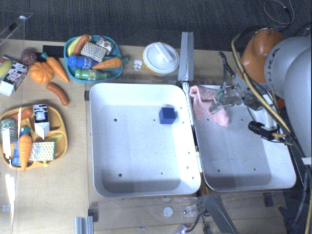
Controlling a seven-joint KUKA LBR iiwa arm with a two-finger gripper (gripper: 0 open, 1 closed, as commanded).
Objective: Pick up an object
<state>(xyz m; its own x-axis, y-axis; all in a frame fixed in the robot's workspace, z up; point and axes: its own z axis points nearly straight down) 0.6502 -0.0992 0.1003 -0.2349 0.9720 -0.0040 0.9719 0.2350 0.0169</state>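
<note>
A small blue cube (167, 115) lies in the left bin (126, 174), toward its upper right. A crumpled pink cloth (204, 101) lies in the upper left corner of the right bin (243, 165). The gripper (220, 100) is low over the cloth's right part, touching or nearly touching it. The grey arm with its orange band (256, 50) reaches in from the right and hides part of the right bin's far side.
A white lidded bowl (161, 57) stands behind the bins. A blue bowl of toy food (92, 57) and loose toy vegetables (48, 72) are at the upper left, and a yellow tray of toy food (31, 135) is at the left. Cables (265, 126) hang over the right bin.
</note>
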